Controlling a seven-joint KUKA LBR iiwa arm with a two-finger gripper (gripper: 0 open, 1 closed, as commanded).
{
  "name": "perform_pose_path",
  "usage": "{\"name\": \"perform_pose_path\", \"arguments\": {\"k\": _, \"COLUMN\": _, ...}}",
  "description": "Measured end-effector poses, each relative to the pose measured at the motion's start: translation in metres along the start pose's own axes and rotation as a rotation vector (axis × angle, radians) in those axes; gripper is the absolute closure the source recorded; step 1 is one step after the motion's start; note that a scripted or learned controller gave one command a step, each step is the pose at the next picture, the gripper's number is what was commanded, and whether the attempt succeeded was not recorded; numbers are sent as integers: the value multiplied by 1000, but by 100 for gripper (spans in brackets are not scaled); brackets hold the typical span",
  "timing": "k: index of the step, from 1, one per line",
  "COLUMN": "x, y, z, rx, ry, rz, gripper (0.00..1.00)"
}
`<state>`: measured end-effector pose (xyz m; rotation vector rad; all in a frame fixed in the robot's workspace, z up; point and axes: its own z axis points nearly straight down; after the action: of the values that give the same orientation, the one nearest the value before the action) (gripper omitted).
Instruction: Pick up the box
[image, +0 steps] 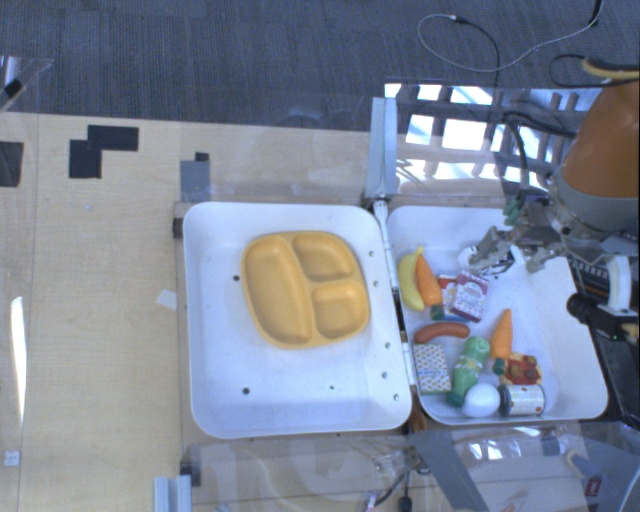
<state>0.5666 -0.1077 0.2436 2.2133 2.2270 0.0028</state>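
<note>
My pincer (497, 250) hangs over the far part of the right bin (580, 400), reaching in from the right side of the scene. Its fingers are spread apart, and nothing sits between them. The grey wrist and the orange band (605, 140) stand above and to the right of it.

The box (467, 297), a small red and white carton, lies on the floor of the right bin just on the near side of my pincer. It is apart from the fingertips. It rests tilted, with one corner toward the far wall.

Contents of the right bin, left to right:
- A banana (408, 281) lies along the left wall, with a carrot (428, 282) touching its right side.
- A sausage (441, 331) lies just on the near side of the box.
- A patterned card packet (432, 366) lies near the sausage, by the left wall.
- A green bottle (468, 366) lies beside the packet, its base toward the near wall.
- A white egg (481, 399) touches the near end of the bottle.
- A second carrot (501, 334) stands right of the bottle.
- A small can (522, 399) lies on its side just right of the egg.

The left bin (220, 400) holds a yellow divided plate (305, 288) with three compartments, set a little toward the far side of centre.
</note>
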Motion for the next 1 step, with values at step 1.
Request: {"name": "perform_pose_path", "arguments": {"k": 1, "x": 15, "y": 17, "z": 138, "rx": -20, "ry": -3, "rz": 0, "gripper": 0}}
